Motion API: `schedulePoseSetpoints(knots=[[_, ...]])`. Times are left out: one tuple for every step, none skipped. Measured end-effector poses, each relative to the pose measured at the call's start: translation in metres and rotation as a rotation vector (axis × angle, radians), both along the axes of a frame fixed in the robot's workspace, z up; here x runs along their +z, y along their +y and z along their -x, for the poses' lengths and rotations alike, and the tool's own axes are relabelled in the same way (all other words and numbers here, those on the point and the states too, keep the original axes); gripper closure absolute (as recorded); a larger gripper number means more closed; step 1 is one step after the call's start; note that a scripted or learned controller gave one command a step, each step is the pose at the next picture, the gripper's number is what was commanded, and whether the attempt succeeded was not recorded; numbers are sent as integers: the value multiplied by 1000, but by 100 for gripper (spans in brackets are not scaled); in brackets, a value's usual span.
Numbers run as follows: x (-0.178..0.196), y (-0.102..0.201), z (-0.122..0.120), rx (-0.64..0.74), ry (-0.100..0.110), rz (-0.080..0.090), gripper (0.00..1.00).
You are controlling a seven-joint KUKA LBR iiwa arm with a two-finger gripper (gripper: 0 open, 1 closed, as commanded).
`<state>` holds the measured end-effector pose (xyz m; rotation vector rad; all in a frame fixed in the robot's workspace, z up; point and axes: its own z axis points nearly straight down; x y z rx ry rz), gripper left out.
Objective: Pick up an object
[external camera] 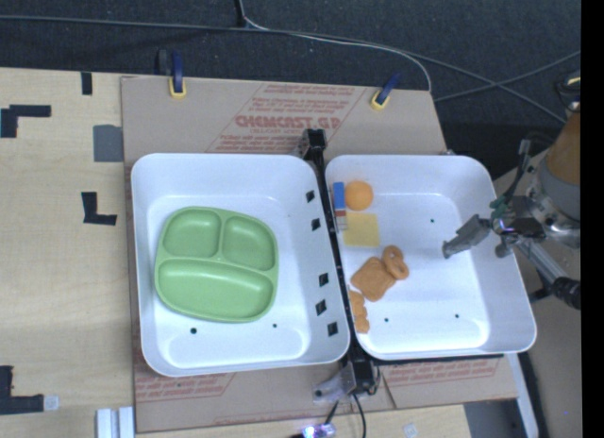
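The right bin [472, 181] holds several small food toys along its left side. These are an orange ball [358, 194], a small blue block [339, 198], a pale yellow square [360, 229], a brown ring-shaped piece [394, 263], a brown lump [372, 281] and a small orange piece [359, 314]. My gripper [473, 247] hangs over the right part of this bin, well right of the toys. It is open, its two dark fingers [460, 239] spread, with nothing between them.
The left bin [151, 176] holds a green divided plate [217, 261]. Both bins rest on a cardboard sheet [283, 115] held by clamps at the back. A black divider [326, 266] runs between the bins. Cables cross the dark surface behind.
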<state>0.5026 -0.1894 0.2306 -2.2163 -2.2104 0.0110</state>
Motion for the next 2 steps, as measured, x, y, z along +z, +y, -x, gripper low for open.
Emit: schedulePoseSetpoints(knots=[[6,0,-3,4,-11,3,0],[-50,1,-12,4,-7,2,0]])
